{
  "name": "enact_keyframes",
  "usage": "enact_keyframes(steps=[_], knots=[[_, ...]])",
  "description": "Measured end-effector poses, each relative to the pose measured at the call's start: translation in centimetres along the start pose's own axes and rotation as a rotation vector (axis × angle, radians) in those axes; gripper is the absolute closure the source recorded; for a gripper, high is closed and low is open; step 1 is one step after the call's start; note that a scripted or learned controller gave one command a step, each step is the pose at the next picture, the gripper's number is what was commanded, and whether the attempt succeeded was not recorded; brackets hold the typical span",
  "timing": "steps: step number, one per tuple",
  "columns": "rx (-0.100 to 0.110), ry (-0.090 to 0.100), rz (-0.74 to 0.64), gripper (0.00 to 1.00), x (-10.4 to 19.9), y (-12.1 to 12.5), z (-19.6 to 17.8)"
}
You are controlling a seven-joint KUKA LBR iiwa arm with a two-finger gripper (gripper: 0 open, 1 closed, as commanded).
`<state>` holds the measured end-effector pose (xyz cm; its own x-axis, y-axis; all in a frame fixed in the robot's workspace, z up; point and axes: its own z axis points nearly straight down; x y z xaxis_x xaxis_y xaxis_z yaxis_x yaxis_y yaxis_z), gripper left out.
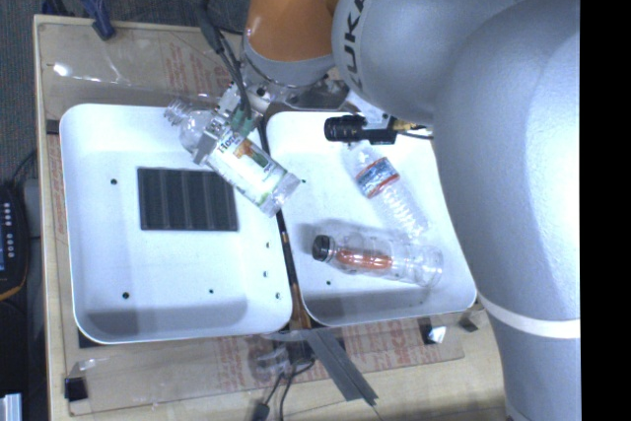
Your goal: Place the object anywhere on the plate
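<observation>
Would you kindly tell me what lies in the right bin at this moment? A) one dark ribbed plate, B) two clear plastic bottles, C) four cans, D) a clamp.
B: the right bin holds two clear bottles, one with a red-and-white label and one with a dark cap lying on its side.

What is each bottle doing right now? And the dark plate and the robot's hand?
Clear plastic bottle with green-and-white label: tilted, between the gripper's fingers, above the left bin's right edge.
Clear bottle with red-and-blue label: lying in the right white bin.
Clear bottle with black cap: lying on its side, capped.
Dark ribbed rectangular plate: flat, bare.
</observation>
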<state>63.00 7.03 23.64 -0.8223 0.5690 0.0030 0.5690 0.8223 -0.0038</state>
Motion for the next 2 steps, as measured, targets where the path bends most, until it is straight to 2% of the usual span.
enact_keyframes(steps=[1, 2], knots=[[-0.002, -0.004, -0.097, 1.00, -3.19, -1.71, -3.47], [-0.003, -0.004, -0.096, 0.00, -3.20, -1.71, -3.50]])
